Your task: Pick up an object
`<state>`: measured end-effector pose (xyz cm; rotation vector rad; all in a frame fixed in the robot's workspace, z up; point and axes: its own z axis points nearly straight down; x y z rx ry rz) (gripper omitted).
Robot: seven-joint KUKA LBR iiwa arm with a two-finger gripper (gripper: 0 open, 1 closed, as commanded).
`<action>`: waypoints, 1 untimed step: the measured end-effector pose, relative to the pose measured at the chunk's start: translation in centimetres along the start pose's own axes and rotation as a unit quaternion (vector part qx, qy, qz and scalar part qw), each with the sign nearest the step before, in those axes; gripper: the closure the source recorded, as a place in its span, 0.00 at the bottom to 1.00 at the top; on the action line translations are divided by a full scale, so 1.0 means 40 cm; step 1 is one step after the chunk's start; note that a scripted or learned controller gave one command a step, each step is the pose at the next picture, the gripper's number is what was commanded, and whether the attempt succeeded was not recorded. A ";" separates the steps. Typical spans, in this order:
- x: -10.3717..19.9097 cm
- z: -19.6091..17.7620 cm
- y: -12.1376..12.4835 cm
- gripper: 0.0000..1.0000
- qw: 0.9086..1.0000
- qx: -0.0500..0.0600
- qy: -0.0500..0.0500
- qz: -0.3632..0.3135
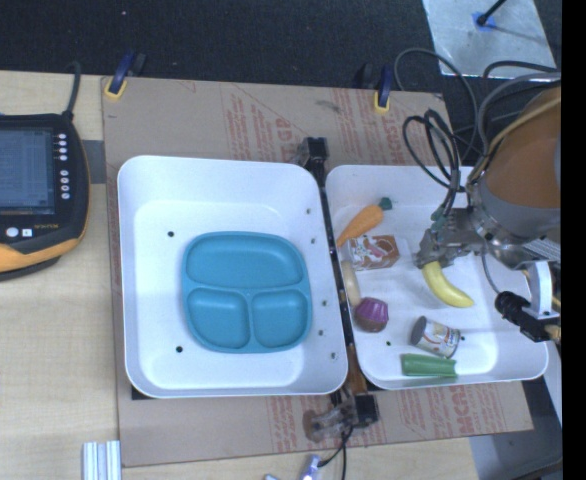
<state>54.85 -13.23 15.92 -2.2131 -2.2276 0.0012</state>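
We see gripper (443,253) low in right bin (513,368), over top end of banana (446,285). Can't tell grip state. Banana on bin floor; lift not yet done.

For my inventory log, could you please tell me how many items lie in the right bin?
6: carrot at the top left, snack packet below it, purple onion, banana beneath the gripper, small can, green vegetable at the bottom. The arm may hide more.

Overhead slanted view of 2 bins (223,173)
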 end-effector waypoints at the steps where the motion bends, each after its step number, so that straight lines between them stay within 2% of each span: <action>1: 0.182 -0.082 0.037 1.00 1.000 0.000 0.000 0.000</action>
